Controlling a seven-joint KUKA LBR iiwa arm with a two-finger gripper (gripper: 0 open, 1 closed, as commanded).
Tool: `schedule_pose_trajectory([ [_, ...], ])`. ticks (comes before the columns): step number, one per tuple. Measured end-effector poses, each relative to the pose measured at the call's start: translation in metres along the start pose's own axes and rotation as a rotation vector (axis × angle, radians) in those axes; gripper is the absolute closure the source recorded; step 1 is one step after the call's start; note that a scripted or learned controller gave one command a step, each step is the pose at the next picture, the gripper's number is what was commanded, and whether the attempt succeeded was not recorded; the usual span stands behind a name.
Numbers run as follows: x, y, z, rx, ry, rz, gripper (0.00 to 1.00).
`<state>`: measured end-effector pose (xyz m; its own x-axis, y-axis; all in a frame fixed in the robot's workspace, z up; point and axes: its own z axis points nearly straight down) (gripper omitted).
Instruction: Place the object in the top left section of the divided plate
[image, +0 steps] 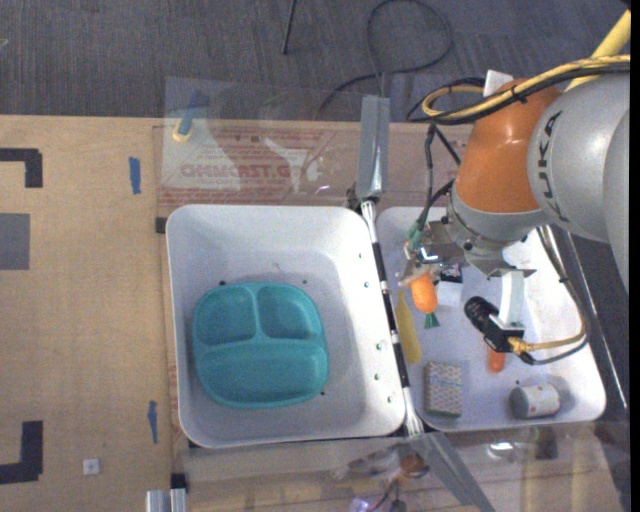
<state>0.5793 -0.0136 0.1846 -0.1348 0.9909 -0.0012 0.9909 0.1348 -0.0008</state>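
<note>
While the hand (432, 262) hangs over the right bin (575, 395), a small orange carrot-shaped toy (424, 294) with a green end sits right under it, at the bin's left side, well apart from the plate. I cannot tell if the hand is spread or pinching the toy. Just left of the toy, a flat yellow strip (406, 335) lies along the wall. Nearer are a square textured grey-green pad (444, 388), a pale grey cylinder (535, 400) on its side and a tiny orange piece (497, 361). The left bin (200, 240), smooth white, holds the teal divided plate (260, 343), rounded and glossy with three sections. Both bins rest on a tan table (80, 300).
</note>
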Motion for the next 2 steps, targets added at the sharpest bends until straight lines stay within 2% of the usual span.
schedule_pose_trajectory([
  [1,0.064,-0.038,0.0,0.001,0.002,-0.189,1.0],
  [2,0.134,-0.051,-0.004,0.0,0.002,-0.388,1.0],
])
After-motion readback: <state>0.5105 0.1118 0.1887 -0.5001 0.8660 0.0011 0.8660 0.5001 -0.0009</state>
